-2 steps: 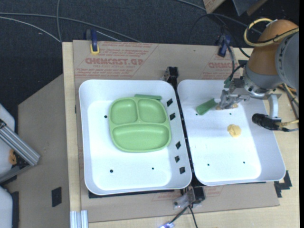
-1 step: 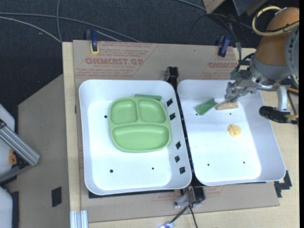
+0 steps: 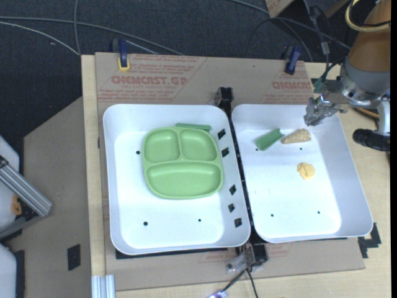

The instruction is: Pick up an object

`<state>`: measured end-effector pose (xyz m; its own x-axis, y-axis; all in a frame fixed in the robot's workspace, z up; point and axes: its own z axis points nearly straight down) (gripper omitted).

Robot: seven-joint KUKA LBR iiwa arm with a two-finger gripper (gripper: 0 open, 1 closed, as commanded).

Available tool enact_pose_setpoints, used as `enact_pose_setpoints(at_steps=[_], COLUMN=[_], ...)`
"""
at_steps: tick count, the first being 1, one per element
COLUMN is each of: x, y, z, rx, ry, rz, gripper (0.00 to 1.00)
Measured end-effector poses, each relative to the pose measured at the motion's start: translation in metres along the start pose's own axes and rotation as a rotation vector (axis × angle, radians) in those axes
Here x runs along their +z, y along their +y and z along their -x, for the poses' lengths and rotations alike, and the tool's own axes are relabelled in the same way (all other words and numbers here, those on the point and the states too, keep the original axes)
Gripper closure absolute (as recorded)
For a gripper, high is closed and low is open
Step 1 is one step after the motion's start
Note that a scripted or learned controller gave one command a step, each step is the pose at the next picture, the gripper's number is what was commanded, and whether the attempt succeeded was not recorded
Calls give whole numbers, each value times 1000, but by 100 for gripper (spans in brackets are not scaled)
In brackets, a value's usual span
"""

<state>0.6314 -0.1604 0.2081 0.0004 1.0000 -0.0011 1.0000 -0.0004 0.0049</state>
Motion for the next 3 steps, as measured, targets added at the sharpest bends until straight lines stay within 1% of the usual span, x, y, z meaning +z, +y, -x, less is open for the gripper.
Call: enact_pose_setpoints(at_steps=[1, 2, 3], x=[-48, -34, -21], y=[1, -17, -36], z=[0, -55, -110], rx=[-1, -4, -6], ry=[0, 4, 5], rz=[2, -8, -9], gripper=[100, 100, 100])
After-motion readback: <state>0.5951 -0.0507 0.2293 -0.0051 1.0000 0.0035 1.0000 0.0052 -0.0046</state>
